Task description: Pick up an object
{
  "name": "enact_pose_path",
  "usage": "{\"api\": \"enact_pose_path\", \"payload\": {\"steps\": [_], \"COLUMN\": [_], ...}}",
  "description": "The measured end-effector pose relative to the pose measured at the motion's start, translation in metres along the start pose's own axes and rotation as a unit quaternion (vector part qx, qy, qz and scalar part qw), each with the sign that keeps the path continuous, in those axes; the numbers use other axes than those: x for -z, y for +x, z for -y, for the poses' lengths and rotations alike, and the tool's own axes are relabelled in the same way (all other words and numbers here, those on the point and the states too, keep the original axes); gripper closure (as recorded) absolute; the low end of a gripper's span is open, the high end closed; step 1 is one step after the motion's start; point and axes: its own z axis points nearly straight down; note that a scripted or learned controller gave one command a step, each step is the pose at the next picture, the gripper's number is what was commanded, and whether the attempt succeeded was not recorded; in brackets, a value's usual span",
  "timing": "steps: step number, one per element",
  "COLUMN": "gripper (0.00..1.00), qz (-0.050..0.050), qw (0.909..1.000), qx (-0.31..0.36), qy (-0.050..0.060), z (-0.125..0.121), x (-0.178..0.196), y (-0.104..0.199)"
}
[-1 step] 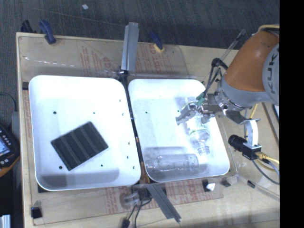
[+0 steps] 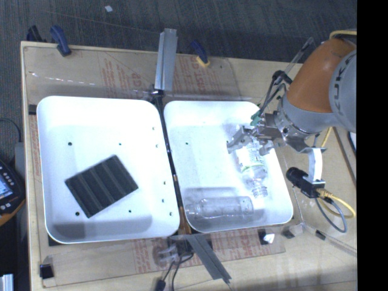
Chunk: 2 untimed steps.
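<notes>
The gripper (image 2: 251,139) is hovering in the right bin (image 2: 200,117), right over the top end of a small bottle (image 2: 251,168) that's running lengthwise toward the front wall. Honestly can't tell how the jaws are standing. A bigger bottle (image 2: 219,207) is lying crosswise further forward.

A pale wooden tabletop (image 2: 91,62) sits on dark carpet (image 2: 182,8), with blue clamps (image 2: 60,40) gripping its far edge, a grey metal bar (image 2: 165,59) standing between them, and a yellow cable (image 2: 341,202) looping at the right.
</notes>
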Motion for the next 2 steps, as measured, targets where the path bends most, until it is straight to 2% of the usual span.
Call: {"api": "enact_pose_path", "payload": {"steps": [1,2], "gripper": [0.00,0.00], "qz": [-0.001,-0.001], "qw": [0.9996,0.9990], "qx": [0.029,0.046], "qy": [0.003,0.000], "z": [-0.029,-0.026], "x": [-0.052,-0.028], "y": [0.000,-0.012]}}
